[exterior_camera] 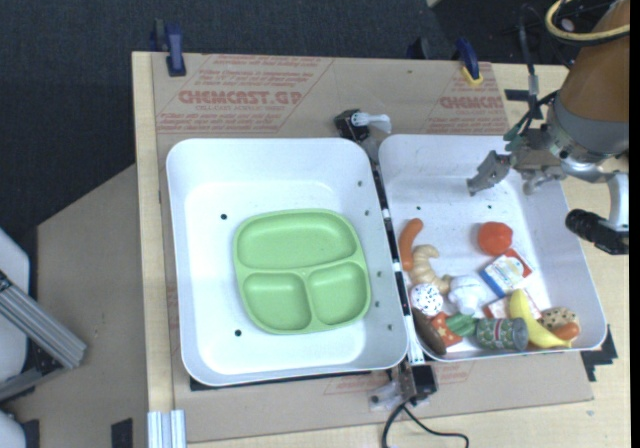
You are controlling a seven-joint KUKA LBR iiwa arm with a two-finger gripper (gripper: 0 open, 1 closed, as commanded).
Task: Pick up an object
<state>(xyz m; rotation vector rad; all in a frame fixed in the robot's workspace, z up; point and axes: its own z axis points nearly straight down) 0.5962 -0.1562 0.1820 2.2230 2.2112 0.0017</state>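
White plastic bins sit side by side on the surface, which wears a brown printed sheet. The arm enters from the right, its upper part cut off by the frame edge. Its hand hangs over the back of the right bin, above bare white floor; the fingers look small and blurred, so whether they are apart or together I cannot tell, and nothing shows between them. The things to pick crowd the right bin's near half: a red tomato, a banana, an orange carrot, a small box and a die, overlapping so that several are hard to name. The left bin carries a green divided tray with open room all around it.
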